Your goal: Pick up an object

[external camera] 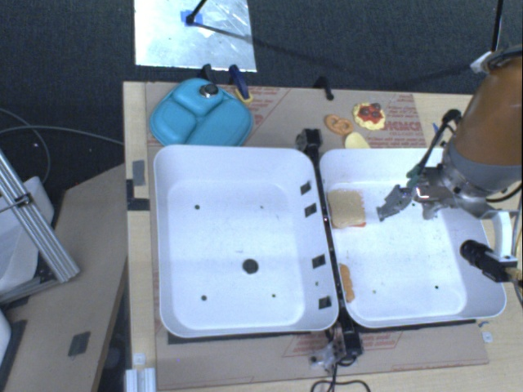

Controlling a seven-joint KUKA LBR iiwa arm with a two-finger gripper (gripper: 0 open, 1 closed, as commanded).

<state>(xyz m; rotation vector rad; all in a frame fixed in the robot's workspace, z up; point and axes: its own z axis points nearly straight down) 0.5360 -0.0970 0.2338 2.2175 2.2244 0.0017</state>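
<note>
The toast [346, 208] lies flat at the left edge of the right bin [409, 300], against the divider. The pincer [391, 206] hovers just right of it, empty; whether spread or pressed together I cannot tell.

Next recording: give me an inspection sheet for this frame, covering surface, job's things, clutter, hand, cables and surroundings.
Surface: bench bearing left bin and right bin.
Job's things: toast slice by the right bin's left wall; small orange piece lower on that wall.
Clutter: blue divided tray, toy foods behind the bins.
Hand: hand over the right bin, right of the toast.
Cables: black cable on the floor.
Surroundings: dark carpet, silvery sheet.
</note>
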